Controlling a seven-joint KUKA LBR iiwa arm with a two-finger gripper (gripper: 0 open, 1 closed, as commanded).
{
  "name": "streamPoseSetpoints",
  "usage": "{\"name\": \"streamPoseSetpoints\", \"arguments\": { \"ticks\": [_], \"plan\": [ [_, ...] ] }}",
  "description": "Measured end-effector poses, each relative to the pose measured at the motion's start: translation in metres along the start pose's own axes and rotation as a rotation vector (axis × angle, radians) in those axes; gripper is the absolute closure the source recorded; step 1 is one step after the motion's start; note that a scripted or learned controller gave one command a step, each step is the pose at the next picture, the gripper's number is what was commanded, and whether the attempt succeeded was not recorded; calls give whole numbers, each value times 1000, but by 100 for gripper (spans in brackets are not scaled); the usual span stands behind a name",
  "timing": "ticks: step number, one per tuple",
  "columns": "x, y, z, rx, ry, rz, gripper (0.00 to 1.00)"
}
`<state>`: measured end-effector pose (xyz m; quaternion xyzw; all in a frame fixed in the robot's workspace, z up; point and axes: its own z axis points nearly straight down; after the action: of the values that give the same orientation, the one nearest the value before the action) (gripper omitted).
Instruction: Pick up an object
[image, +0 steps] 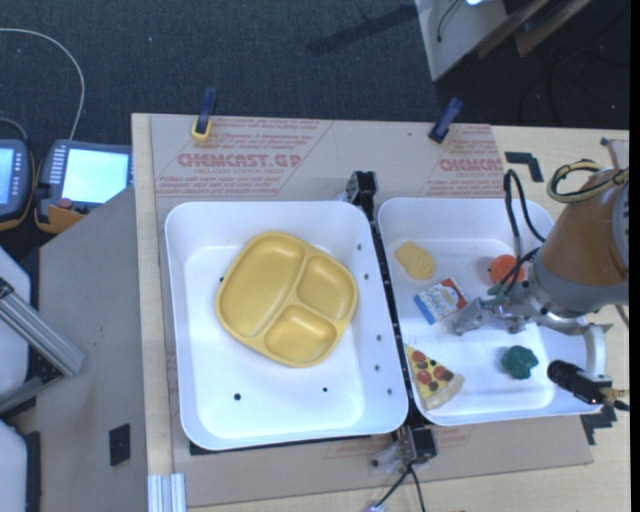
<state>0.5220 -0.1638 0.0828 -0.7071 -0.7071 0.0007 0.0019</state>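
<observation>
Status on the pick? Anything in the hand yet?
Done: the arm has reached into the right bin, and the hand sits low beside the small blue-and-white packet. In hand: nothing visibly between its parts. Left: grasp and lift. The pizza slice toy, green toy, yellow piece and orange object all lie on the bin floor; the yellow tray is in the left bin.
</observation>
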Motion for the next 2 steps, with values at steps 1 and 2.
{"name": "streamPoseSetpoints", "arguments": {
  "ticks": [1, 2],
  "plan": [
    [0, 1, -12, -5, -2, 1, 100],
    [10, 3, -66, -6, -3, -2, 100]
  ]
}}
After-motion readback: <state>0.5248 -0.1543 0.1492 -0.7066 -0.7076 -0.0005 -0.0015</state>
